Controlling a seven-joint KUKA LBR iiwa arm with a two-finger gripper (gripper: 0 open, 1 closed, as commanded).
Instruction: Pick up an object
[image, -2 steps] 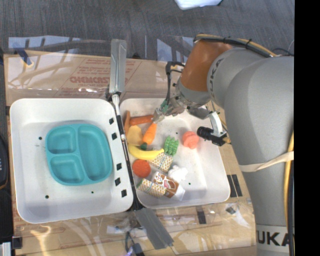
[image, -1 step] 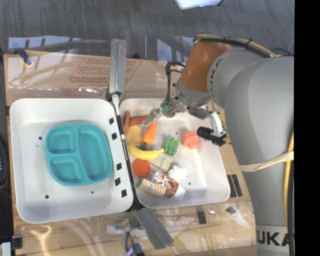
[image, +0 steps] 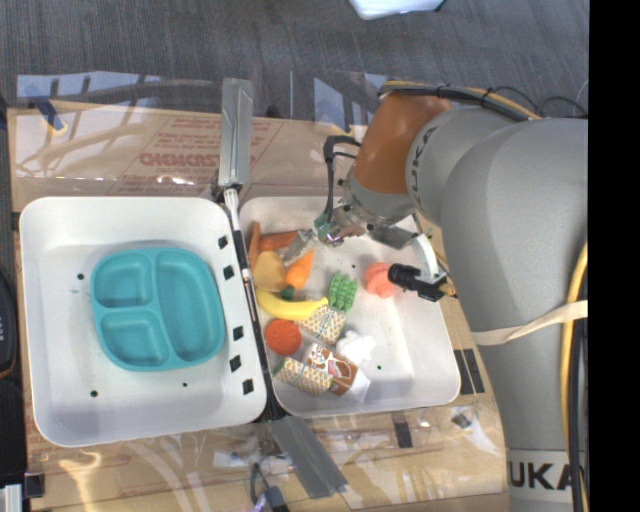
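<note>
A: Where is the gripper (image: 322, 232) sitting just now?

B: It is hanging over the right bin (image: 425, 352), at that bin's far left part, with the grey arm (image: 500, 190) reaching in from the right and its orange band (image: 390, 140) showing just above the wrist.

A: How wide is the claw standing, and is it carrying anything?

B: I cannot tell; the tips are blurring into the clutter beneath them, so neither the gap nor any load is showing clearly.

A: What is lying under it?

B: An orange carrot (image: 299, 268) is lying just below the tips, near the bin's left wall. A yellow banana (image: 290, 305) is resting nearer the bin's middle, with a green toy (image: 342, 291) just right of it and a pink ball (image: 379, 279) further right.

A: And the other bin?

B: To the left of the right bin, the left bin (image: 60, 400) is holding 1 teal divided tray (image: 155, 305) with 3 compartments.
</note>
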